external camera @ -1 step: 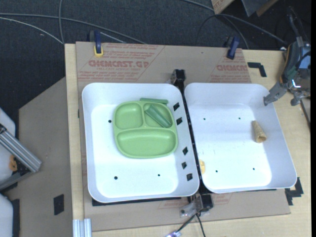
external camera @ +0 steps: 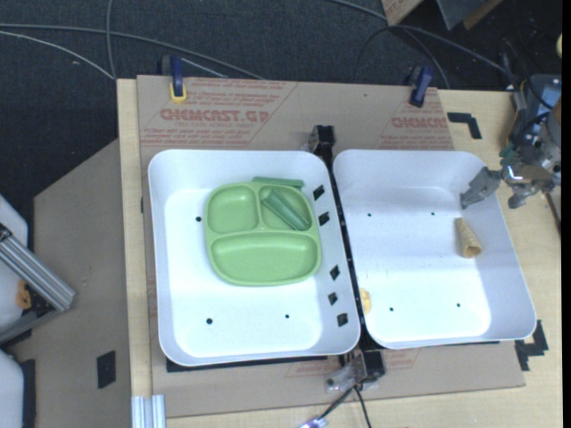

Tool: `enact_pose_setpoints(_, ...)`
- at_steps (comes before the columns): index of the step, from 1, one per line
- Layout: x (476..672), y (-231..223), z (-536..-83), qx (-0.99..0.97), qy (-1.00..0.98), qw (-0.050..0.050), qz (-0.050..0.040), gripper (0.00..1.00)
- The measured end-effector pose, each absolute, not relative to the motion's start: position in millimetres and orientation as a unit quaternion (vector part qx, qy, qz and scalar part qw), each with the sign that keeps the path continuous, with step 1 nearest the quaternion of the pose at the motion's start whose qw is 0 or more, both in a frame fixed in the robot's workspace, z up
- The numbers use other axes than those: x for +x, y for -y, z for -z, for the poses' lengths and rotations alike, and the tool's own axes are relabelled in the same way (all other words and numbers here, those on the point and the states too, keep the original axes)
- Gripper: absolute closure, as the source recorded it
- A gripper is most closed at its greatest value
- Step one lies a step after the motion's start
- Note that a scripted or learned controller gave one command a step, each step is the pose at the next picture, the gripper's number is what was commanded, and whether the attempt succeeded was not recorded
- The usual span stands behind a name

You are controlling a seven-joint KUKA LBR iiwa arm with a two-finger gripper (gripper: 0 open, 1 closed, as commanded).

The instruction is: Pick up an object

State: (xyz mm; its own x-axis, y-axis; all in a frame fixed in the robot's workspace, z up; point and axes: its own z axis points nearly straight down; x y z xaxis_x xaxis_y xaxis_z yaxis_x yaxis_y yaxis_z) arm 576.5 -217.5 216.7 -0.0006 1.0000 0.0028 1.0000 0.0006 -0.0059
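A small tan cone-shaped piece [external camera: 467, 237] lies in the right bin [external camera: 419, 266], near its right wall. My gripper [external camera: 497, 193] hangs above the bin's upper right corner, a little up and to the right of the cone. Its fingers are spread open with nothing between them. A green divided plate [external camera: 262, 235] rests in the left bin [external camera: 241, 328], and a green stick-like piece [external camera: 287, 208] lies in the plate's upper right compartment. A small yellow bit [external camera: 365, 302] sits at the lower left edge of the right bin.
Black clips [external camera: 322, 214] run along the divider between the two bins. Blue clamps [external camera: 177, 76] hold the board at the back. Cables cross the dark floor behind the bench, and an aluminium rail [external camera: 34, 275] stands at the far left.
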Motion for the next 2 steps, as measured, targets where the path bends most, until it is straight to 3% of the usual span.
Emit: enact_pose_setpoints(2, 561.5, 220, -110, -0.707, 0.707, 0.004, -0.0012, 0.0)
